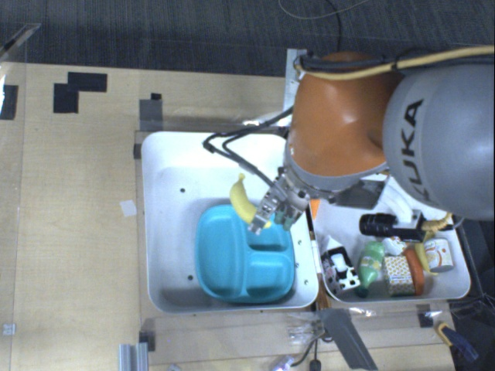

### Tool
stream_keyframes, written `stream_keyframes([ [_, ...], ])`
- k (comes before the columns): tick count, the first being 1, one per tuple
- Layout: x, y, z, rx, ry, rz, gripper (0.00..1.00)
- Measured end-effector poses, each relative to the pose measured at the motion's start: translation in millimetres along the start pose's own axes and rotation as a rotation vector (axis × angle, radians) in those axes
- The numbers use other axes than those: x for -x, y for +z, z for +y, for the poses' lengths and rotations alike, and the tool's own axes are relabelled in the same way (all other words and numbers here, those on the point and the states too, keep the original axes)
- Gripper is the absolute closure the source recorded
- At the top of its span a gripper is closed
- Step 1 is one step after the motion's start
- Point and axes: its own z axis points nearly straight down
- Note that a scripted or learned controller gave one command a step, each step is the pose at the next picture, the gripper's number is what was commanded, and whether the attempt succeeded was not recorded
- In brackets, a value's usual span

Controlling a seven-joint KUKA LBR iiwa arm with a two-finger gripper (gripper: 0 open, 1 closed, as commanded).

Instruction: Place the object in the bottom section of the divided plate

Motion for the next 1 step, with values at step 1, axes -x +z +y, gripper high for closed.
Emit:
stream_keyframes([
  [1,-31.6,155.8,42.2,-0.004,0.321,0.003,1.0],
])
